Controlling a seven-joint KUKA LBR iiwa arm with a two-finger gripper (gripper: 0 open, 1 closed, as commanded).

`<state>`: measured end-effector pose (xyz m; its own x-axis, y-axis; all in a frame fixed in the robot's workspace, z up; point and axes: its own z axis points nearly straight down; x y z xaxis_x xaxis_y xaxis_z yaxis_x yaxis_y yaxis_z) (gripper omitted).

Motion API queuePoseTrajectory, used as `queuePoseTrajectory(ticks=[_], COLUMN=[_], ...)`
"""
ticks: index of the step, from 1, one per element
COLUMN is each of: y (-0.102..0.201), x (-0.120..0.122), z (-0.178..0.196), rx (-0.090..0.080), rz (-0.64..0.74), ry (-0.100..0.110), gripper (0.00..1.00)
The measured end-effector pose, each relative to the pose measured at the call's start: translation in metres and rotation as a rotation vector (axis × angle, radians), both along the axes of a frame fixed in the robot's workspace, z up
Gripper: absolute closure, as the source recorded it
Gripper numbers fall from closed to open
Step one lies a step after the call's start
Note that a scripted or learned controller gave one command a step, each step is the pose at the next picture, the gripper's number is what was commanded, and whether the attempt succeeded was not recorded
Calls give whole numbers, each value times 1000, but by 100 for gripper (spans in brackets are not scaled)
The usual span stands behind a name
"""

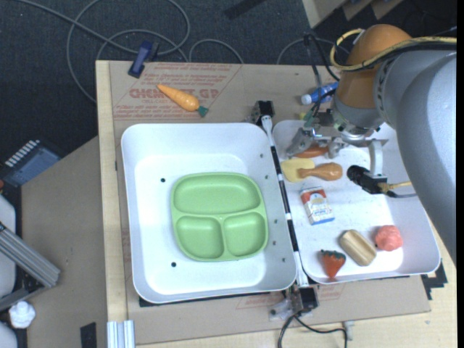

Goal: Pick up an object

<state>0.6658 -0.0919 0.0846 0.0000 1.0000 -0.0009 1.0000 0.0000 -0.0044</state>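
Observation:
My gripper (319, 142) is low at the far end of the right bin (413, 256), with its fingers open. It stands right over a small orange-brown piece (313, 153), which lies on the bin floor partly hidden under it. Nothing is lifted between the fingers. Just in front lies a tan toy drumstick (313, 170). Nearer the camera in the same bin are a red and white carton (317, 206), a bread roll (357, 246), a pink ball (388, 238) and a strawberry (333, 262).
The left bin (145, 158) holds a green divided plate (217, 216). A toy carrot (181, 98) lies on the bench beyond the bins, with a blue object (142, 58) near the bench's far edge. The arm covers the right side of the view.

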Motion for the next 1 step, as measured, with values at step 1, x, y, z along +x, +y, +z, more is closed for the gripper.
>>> queuePoseTrajectory(ticks=[1], y=[-5], x=[0], z=[0], rx=[0], rz=[0], ry=[-1], gripper=[0])
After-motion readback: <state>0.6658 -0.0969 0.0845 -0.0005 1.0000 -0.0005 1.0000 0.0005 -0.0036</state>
